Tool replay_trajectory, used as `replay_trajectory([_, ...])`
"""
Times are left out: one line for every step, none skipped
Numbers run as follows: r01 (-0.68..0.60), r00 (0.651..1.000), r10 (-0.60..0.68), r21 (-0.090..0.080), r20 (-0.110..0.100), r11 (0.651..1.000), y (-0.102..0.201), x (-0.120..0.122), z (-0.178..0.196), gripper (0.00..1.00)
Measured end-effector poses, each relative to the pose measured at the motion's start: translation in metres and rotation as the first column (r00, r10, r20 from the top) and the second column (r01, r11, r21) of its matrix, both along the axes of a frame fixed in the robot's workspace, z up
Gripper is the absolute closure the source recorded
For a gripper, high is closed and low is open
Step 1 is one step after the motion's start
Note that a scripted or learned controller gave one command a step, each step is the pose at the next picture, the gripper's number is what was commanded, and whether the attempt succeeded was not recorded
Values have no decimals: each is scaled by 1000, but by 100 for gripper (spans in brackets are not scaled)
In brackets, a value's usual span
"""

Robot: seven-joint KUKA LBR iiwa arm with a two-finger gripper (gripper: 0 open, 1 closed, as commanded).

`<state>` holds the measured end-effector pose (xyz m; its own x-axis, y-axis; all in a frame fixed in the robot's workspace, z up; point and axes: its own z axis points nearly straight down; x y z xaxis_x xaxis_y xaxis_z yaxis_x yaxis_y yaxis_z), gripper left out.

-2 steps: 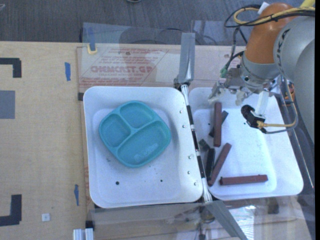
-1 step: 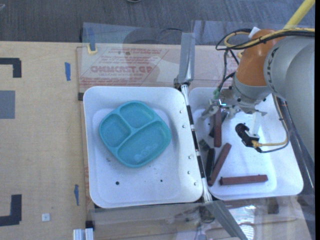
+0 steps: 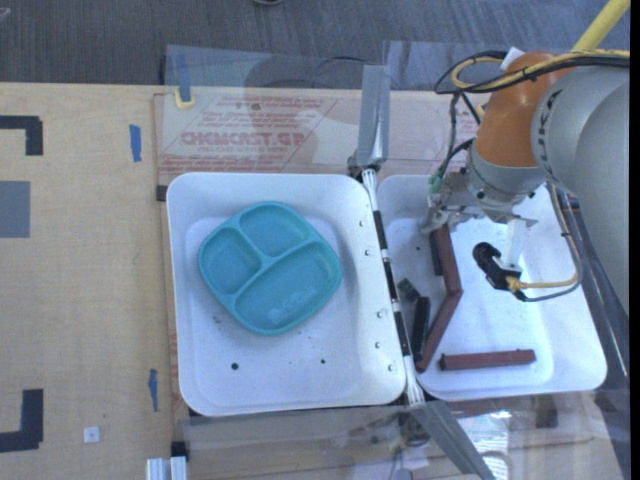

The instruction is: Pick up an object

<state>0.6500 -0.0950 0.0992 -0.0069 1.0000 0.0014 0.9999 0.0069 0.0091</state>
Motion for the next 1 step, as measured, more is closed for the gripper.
replay_trajectory([-213,977,213,-3,-8,977,54,17,86,100])
